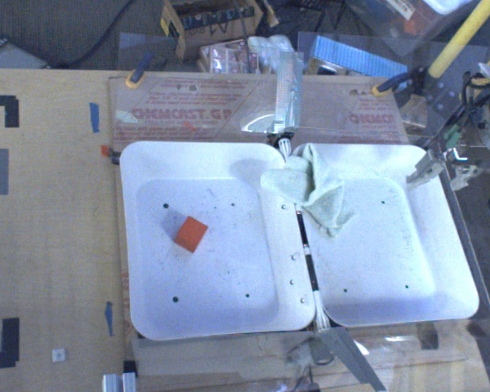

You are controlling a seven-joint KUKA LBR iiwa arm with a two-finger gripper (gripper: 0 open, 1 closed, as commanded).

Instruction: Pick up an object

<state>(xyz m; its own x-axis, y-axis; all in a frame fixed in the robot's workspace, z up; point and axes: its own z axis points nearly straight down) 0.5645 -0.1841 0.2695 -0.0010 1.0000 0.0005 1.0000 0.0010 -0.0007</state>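
Camera view: two shallow white bins side by side on a wood bench (49,243). The left bin (147,305) holds one orange-red block (191,234), lying tilted in the left-centre part of the bin floor, well apart from the walls and touching nothing else.

A pale green cloth (314,190) lies crumpled over the far end of the seam between the bins. Most of it is in the right bin (425,292), and one corner reaches over the rim to the left bin.

The gripper (431,168) is at the far right rim of the right bin, as a grey metal part with cables behind it. It is well apart from the block and also apart from the cloth. If it is spread or pressed together I cannot tell, the part is too small and dark. Nothing is seen held in it.

Far side, behind the bins: a clear panel (196,113) with red letters, and an orange clamp (135,77) at its left corner. A yellow pole (472,23) is at far right.
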